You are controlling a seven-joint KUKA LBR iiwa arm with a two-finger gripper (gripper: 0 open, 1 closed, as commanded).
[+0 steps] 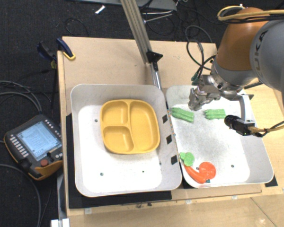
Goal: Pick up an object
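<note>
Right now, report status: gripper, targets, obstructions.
Gripper low in right bin, above and between two green pieces. Nothing seen held. Carrot toy near front edge. Yellow tray in left bin.

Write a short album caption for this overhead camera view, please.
Robot arm's claw hovering over green pieces in the right bin; yellow divided tray in the left.

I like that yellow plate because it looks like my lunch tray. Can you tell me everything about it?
The yellow plate is a squarish tray with rounded corners, and it looks like smooth plastic. Raised ridges split it into three sections: two on the upper side and one longer one along the lower side. It lies flat, right way up and turned a little askew, on the floor of the left bin, nearer its upper half. Its sections hold nothing.
</note>
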